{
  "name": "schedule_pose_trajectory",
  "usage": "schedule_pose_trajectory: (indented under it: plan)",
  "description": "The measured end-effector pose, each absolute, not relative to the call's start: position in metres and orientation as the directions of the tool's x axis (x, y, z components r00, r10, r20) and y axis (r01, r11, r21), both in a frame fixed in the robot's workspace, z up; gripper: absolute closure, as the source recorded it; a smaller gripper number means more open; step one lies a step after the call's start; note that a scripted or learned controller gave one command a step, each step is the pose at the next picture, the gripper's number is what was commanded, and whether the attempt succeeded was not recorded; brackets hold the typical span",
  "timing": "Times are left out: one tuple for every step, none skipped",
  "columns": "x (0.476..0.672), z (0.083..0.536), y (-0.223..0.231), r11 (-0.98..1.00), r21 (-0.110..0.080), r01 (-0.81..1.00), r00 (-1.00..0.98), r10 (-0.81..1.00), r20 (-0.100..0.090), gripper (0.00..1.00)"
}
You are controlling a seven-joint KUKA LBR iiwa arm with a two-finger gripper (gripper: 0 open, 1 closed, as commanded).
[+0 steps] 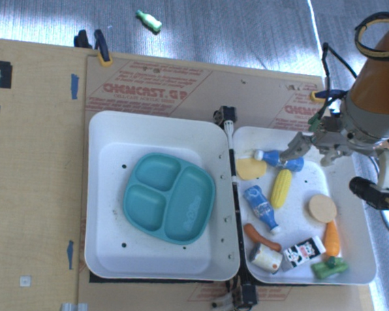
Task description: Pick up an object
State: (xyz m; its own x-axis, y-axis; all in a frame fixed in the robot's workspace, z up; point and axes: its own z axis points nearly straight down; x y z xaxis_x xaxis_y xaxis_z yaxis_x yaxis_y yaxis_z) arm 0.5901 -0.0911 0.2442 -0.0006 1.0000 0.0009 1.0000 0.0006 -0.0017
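teal divided plate in left bin, toys in right bin

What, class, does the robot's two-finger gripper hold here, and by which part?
Nothing visibly: the gripper hovers above the right white bin, near the blue plastic bottle, with no object seen between its fingers.

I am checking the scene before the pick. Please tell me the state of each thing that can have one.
gripper: above the right bin's far part, nothing seen between its fingers
teal plate: lying flat in the left bin, compartments empty
corn: lying in the right bin
blue bottle: lying on its side
carrot: lying near the right wall
milk carton: lying on its side
sausage: lying flat
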Motion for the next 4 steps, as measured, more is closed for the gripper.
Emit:
schedule_pose_trajectory:
  plan:
    - [0.566,0.139,-0.099,0.148,-0.002,0.989,-0.148,0.989,0.001,0.00]
    - [0.575,0.101,-0.103,0.261,0.004,0.965,-0.261,0.965,-0.002,0.00]
    - [0.575,0.111,-0.103,0.259,0.005,0.966,-0.259,0.966,-0.003,1.00]
    - [0.594,0.185,-0.026,-0.122,0.001,0.993,0.122,0.993,0.000,1.00]
